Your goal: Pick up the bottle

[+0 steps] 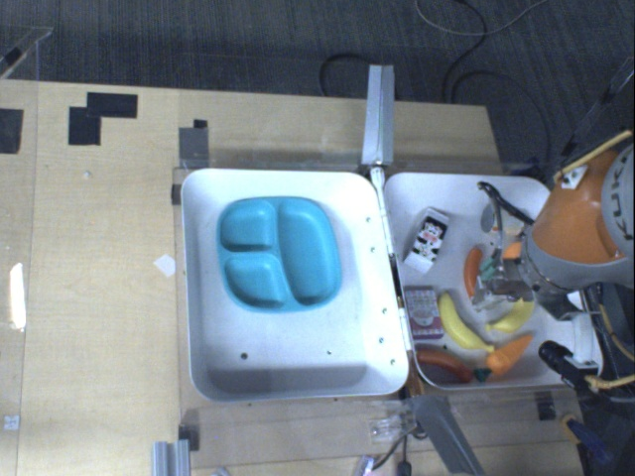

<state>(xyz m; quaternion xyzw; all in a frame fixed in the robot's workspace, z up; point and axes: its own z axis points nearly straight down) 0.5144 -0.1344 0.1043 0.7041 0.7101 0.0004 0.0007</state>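
The bottle (429, 238) looks to be the small white thing with a dark label. I am not fully sure, because it is small in the picture. It lies on its side in the food bin (456, 196), close to the wall that this bin shares with the other bin (278, 355). Nothing is touching it, and white floor shows all around it.

A little below it lies a flat packet (421, 310). Beside the packet is a yellow banana (461, 327). A second banana (514, 315) lies nearby, just by the pincer. An orange carrot (509, 353) and a dark red pepper (446, 363) lie along the near wall of the bin.

The pincer (499, 288) hangs low over the food, on the far side of the bin from the bottle. It is near the bananas, not near the bottle. I cannot tell if it is open or closed, and I see nothing held in it. The grey and orange arm (580, 226) comes in from the side.

The other bin has a blue tray (280, 251) in it. Both bins sit on a pale wooden surface (99, 266).

So I think the job has hardly begun. The bottle is not picked up. The pincer has to go across to it, come down over it, grab it and lift it.
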